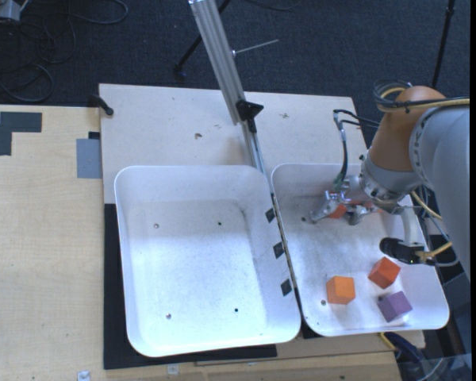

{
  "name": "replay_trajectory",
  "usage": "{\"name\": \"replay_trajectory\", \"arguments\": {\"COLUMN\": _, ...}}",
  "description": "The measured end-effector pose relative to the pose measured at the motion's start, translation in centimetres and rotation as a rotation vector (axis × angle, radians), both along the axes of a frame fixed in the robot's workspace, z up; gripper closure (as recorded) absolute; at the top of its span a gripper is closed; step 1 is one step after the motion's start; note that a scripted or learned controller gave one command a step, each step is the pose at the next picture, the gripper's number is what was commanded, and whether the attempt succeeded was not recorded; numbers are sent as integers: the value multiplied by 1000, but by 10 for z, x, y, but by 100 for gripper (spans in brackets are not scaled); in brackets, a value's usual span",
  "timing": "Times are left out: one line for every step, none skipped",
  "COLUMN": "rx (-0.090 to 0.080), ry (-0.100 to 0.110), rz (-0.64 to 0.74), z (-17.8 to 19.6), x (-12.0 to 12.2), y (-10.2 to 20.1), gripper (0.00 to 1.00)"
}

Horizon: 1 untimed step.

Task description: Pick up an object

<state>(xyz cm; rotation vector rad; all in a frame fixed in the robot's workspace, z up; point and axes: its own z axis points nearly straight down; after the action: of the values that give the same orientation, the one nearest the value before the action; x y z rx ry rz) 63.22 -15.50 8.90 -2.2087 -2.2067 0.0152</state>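
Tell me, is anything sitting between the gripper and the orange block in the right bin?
Nothing visible. Bare bin floor lies between the gripper and the orange block; the red block and purple block sit off to the side.

The arm (440, 157) enters from the right edge of the frame, its grey body filling the mid-right. An orange band (397, 137) wraps it above the wrist, at upper right, with thin cables looping beside it on the left. Below the band the wrist (381, 185) angles down and to the left. The gripper (333, 209) sits at centre right, low and pointing left, a small metal assembly with a red-orange part in its middle. Its tip reaches furthest left. It is too small and cluttered to tell how it is set.
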Motion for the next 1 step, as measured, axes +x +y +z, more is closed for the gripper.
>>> {"name": "replay_trajectory", "arguments": {"rx": -7, "ry": -17, "rz": 1, "z": 1, "x": 36, "y": 23, "gripper": 0}}
